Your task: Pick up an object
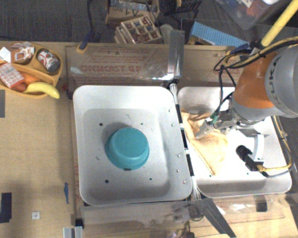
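Two bins: a left white bin (89, 182) and a right white bin (248, 182) sit side by side on the wooden bench (30, 157).
Left bin contents: a teal bowl (128, 148) lies upside down near the middle of the floor, alone.
Right bin contents: a tan, flat, crumpled cloth-like piece (211, 145) spreads over the left half of the floor.
Arm: the grey arm with the orange band (256, 90) reaches over the right bin from the right.
Gripper: the gripper (206, 129) points left and down, low over the tan piece's upper part.
Jaws: cannot tell their state; the tips blur into the tan piece.
Bowl versus jaws: well apart, across the divide between the bins.
Off the bins: a yellow tray (20, 81) with a banana (42, 89) and food packets sits at the bench's upper left.
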Robot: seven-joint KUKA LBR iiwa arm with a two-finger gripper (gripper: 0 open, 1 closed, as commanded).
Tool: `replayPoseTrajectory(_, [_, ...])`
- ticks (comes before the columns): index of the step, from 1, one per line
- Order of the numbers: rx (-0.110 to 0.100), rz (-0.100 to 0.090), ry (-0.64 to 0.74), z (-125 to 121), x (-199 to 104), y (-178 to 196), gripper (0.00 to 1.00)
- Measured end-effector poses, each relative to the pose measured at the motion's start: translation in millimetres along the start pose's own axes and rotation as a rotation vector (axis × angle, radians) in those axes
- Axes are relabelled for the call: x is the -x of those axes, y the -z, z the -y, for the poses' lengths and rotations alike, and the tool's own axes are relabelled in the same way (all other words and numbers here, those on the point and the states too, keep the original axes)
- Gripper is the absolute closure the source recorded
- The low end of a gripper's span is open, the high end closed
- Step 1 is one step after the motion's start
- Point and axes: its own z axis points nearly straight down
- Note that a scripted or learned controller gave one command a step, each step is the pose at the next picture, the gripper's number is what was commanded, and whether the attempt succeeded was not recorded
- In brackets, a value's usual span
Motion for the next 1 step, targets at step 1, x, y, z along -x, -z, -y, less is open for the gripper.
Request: replayPoseTrajectory(1, [0.003,0.001,-0.005,-0.1,2.4,10.1,1.00])
